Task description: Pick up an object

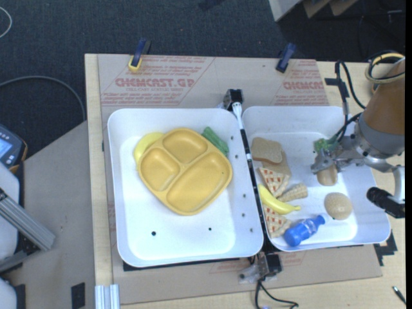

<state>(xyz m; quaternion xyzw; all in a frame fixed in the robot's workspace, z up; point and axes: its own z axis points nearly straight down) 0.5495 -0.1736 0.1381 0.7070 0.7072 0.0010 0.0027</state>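
Dark carpet all round; cardboard-topped bench [193, 76] w/ two blue clamps at far edge, two shallow white bins side by side.

Left bin [129, 230]: yellow divided tray [185, 170], tilted, sits over a yellow plate edge and a green item [215, 140] poking out at tray's upper right.

Right bin [360, 227]: gripper [327, 165] down near bin's right-centre, arm in from right, orange band above wrist. Whether shut or released: cannot tell, too blurred and partly hidden. Something green [321, 145] just at gripper's upper left, touching or very near; can't tell if grasped. Small tan lump [327, 177] directly beneath gripper tip, contact unclear.

Other candidates, relative to gripper:
- round beige bun-like piece [338, 205], just below, apart.
- bread slice [267, 150], to the left, well apart.
- waffle pieces [273, 182] left and lower, criss-cross pattern, orange-tan.
- banana [277, 203], yellow, lying across waffles.
- corn-like tan piece [295, 191] beside banana.
- blue bottle [302, 230] on its side, near bin's front edge, pale cap end pointing right.
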